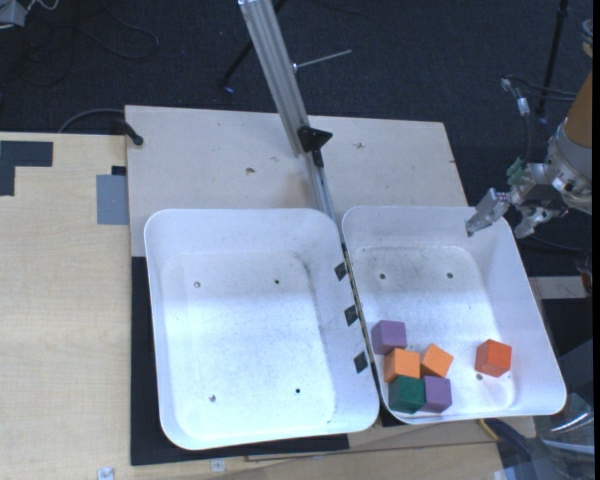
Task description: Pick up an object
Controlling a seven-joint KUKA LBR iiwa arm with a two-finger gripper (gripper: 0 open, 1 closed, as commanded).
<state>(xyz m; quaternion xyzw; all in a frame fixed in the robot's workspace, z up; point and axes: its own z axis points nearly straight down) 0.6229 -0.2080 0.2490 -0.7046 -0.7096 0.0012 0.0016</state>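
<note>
1. Camera view: I judge the gripper (507, 211) is parked at the right bin's (420, 258) far right rim so the blocks stay unobstructed. Its fingers look spread and carry nothing.
2. The candidates sit clustered at that bin's near end: purple block (388, 335), two orange blocks (402, 364) (437, 360), green block (407, 395), a second purple block (437, 393), with a red-orange block (493, 357) apart.
3. The arm is cut off at the right edge, and I can't make out the fingertips sharply.

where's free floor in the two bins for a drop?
The left bin is bare across its floor. In the right bin, the far half, from the divider rim to the corner by the claw, is open. Its near end is crowded: purple, orange and green blocks clustered, with one red-orange block apart.
</note>
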